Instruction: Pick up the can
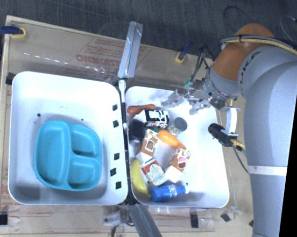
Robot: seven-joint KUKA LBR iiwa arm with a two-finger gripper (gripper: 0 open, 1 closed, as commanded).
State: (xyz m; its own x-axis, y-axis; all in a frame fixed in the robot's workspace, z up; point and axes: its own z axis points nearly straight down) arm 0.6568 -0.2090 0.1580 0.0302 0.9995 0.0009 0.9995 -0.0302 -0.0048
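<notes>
The can [178, 125] stands in the right bin [214, 173], at the upper edge of the heap of things there. I see it from above as a small grey round top, so I judge that it is upright and its long axis points up toward the camera. An orange carrot-like piece [168, 138] lies just beside it on the near side, and a black and white carton [158, 117] is just left of it.

The gripper [194, 100] hangs above the far part of the same bin, near the can but apart from it. The can lies below and a little left of the fingers in the view. The fingers look spread and hold nothing, though the metal parts are small and not clear.
</notes>
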